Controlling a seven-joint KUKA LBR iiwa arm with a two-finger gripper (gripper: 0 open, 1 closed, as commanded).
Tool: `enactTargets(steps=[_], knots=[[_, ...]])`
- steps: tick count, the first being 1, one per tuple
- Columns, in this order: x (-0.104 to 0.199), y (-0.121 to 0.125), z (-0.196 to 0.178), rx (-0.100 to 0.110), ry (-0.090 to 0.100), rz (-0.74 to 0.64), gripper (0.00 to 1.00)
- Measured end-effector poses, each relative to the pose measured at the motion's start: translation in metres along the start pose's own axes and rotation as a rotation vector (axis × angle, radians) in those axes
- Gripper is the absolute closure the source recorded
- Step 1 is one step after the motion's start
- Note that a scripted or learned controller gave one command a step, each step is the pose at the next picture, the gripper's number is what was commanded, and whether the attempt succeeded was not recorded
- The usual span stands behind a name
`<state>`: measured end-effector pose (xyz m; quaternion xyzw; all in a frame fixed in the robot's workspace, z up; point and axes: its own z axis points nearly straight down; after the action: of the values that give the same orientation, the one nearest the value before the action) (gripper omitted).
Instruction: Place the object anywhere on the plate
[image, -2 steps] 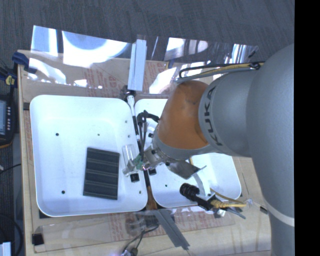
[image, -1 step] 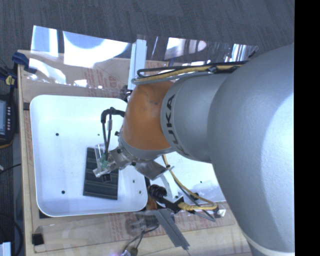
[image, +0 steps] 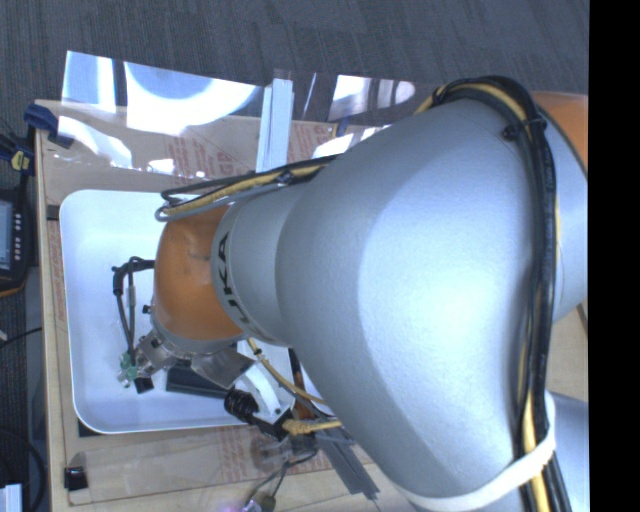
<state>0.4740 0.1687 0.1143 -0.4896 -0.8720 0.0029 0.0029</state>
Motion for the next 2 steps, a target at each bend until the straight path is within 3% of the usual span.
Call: enactTargets(steps=[1, 2], knots=[[-0.045, -0.026, -0.046, -0.005, 0.001, 0.53, 1.0], [-0.04, 0.027, 0.022, -0.007, 0.003, 0.734, 1.0]])
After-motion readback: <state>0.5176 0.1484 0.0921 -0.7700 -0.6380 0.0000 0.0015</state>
